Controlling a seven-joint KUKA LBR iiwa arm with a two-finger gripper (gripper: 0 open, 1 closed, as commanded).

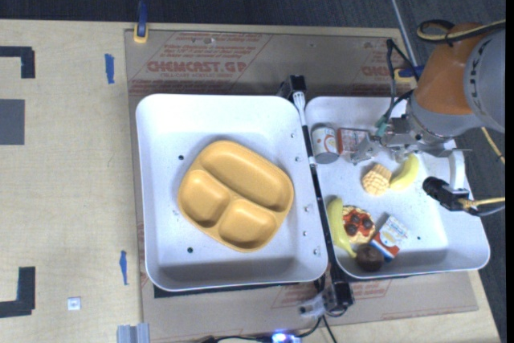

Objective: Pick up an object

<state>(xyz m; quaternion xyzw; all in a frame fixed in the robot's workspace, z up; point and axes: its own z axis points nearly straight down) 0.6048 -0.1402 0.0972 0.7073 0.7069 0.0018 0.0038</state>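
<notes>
Above the right bin (474, 249), arm (462, 84) bent low, tool (387, 142) beside corn (376, 178).

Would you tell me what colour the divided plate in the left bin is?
The divided plate is yellow-orange throughout, as the camera view shows clearly.

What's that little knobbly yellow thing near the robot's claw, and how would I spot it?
Look in the right-hand bin, just below the gripper. It is a corn cob, short, with bumpy pale-yellow kernels, where the banana beside it is smooth.
</notes>
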